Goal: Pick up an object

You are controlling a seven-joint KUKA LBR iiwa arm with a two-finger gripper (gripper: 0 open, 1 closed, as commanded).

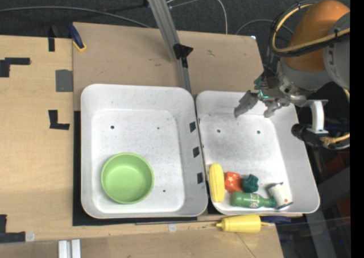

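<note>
On the desk [131, 52], the left bin [136, 98] holds a green bowl [127, 178] near its front corner. In the right bin [250, 137], along the front wall, lie a corn cob [216, 182], an orange-red toy [231, 180], a dark green piece [250, 182], a green bottle [251, 199] and a white cup [280, 193]. A yellow bottle [241, 224] lies outside. The hand [256, 108] hangs open and empty over the right bin's back.
</note>
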